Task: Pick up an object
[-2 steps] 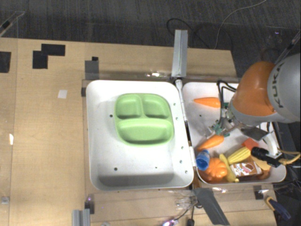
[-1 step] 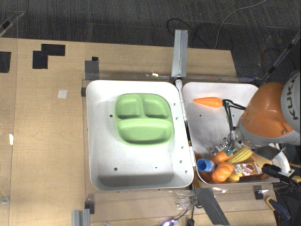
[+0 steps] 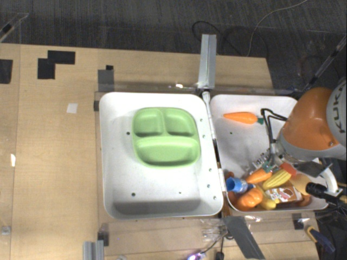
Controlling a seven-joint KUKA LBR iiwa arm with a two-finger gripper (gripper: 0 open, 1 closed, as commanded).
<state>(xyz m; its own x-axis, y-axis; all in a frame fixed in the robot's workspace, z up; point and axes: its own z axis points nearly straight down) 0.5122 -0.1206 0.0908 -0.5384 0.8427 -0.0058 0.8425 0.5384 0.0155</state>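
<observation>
Over right bin (image 3: 238, 137), gripper (image 3: 267, 160) down among near toy pile (image 3: 265, 188); grip state unclear. Carrot (image 3: 240, 117) lies far. Green tray (image 3: 165, 136) in left bin (image 3: 114, 161).

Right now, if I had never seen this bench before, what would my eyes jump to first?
Probably the big green plate with three sections, lying in the left bin. Next, the bright pile of toy food crowded into the near corner of the right bin, with the grey and orange arm reaching down over it. One orange carrot lies apart from the pile, near the far edge of that bin.
</observation>
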